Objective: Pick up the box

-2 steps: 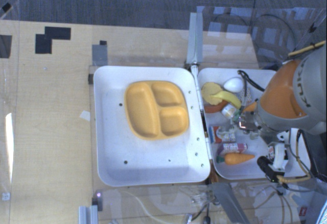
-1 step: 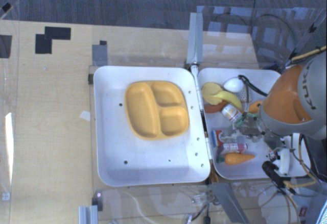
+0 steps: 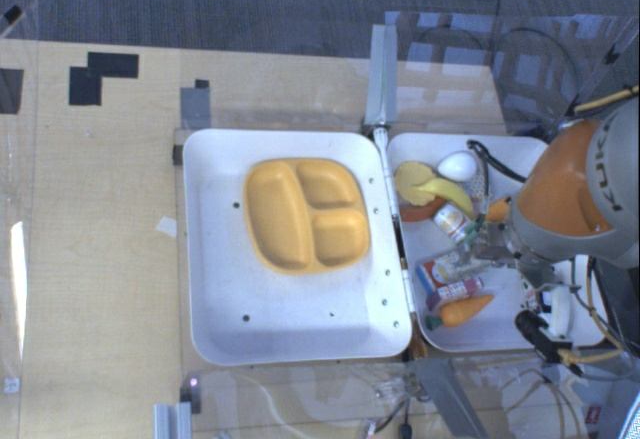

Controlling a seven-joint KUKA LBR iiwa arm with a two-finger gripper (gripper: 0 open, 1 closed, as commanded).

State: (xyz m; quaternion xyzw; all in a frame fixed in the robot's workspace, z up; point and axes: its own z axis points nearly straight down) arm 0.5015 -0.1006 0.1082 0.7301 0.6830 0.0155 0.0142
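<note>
Bench (image 3: 100,227) carries two white bins: left bin (image 3: 215,257) w/ a yellow divided plate (image 3: 305,214) lying flat in its middle, right bin (image 3: 500,332) crowded w/ small items, arm (image 3: 580,192) reaching in from the right over it. Gripper (image 3: 482,249) sits low amid the clutter, can't tell if its jaws are spread or pressed together. Box (image 3: 452,276), small w/ red label, lies just left of it, banana (image 3: 440,189) and white egg (image 3: 457,166) at far end, carrot (image 3: 465,310) at near end.

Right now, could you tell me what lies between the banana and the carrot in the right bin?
In the camera view, between the banana and the carrot lie a small bottle and the flat red-and-white box.
</note>
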